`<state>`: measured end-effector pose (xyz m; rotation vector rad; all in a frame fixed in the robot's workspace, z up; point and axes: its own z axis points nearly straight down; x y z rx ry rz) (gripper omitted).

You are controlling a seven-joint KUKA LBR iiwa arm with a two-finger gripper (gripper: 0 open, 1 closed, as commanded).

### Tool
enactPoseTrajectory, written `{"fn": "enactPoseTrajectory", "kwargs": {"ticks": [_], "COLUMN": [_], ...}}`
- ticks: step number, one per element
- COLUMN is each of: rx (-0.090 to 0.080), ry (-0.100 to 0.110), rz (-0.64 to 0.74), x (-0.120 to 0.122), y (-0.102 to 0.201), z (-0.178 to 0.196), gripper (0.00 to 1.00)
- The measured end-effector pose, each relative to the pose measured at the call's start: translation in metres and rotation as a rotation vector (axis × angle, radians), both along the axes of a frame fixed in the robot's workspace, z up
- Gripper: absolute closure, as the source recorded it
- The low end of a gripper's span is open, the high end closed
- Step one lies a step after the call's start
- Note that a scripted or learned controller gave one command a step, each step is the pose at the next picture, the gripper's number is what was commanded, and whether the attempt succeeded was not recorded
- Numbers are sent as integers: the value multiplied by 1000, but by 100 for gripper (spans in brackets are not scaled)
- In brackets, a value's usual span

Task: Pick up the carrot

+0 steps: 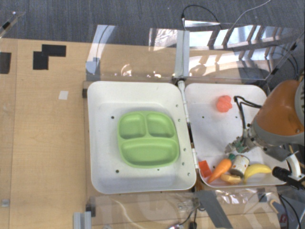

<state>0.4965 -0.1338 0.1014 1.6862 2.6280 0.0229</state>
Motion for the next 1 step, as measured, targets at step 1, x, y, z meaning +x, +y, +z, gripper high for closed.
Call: {"fn": "enactPoseTrajectory", "kwargs": {"ticks": [1], "rx": [0], "ry": [0], "rz": [0], "x": [0], "y": [0], "z": [0], "gripper": [0]}}
